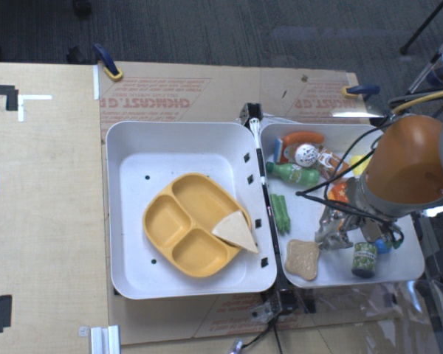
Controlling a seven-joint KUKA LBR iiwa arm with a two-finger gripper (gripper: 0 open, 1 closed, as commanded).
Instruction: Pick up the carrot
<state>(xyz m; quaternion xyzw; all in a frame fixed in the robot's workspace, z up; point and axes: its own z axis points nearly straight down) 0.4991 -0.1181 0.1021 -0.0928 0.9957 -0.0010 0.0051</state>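
The carrot (304,136), orange and elongated, lies at the far end of the right bin (406,271), just beyond a white ball (306,153). My gripper (334,233) hangs low over the near middle of that bin, between a bread slice (303,259) and a small green can (365,259). It is well short of the carrot and nothing shows in it. The arm's orange band (407,161) covers the bin's right side.
Also in the right bin are a green bottle (294,172), a green pickle-like piece (280,212) and an orange item (338,191) partly under the arm. The left bin (125,198) holds a yellow divided plate (184,227) with a pale wedge (236,231).
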